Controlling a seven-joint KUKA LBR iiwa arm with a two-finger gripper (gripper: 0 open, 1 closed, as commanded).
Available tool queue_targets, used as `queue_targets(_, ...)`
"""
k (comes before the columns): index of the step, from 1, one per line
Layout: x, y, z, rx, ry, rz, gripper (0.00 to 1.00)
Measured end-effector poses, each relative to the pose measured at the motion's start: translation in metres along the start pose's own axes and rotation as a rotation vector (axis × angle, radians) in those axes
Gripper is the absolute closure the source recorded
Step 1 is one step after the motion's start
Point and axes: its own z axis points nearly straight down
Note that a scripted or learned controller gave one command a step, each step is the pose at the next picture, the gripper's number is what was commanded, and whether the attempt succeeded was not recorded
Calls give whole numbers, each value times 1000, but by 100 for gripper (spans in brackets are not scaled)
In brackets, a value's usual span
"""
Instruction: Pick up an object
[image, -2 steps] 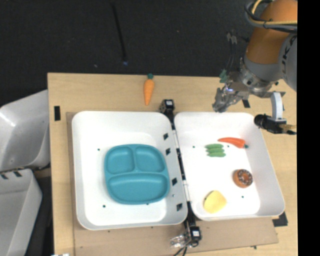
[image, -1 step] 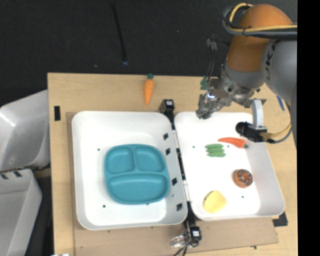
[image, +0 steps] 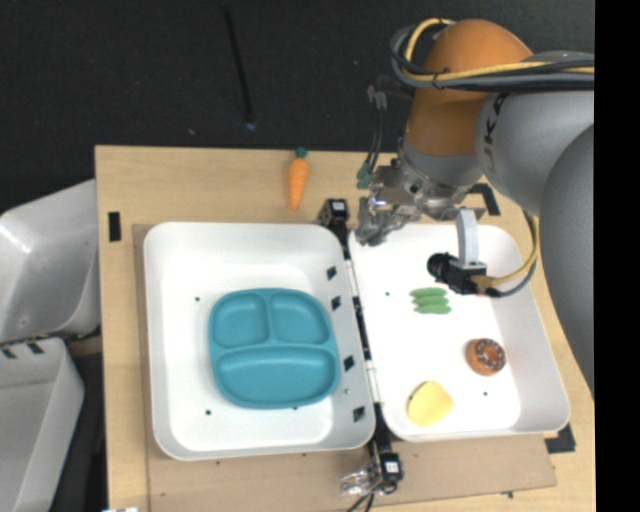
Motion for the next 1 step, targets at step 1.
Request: queue_targets(1,59,-15,5,0,0,-1,100)
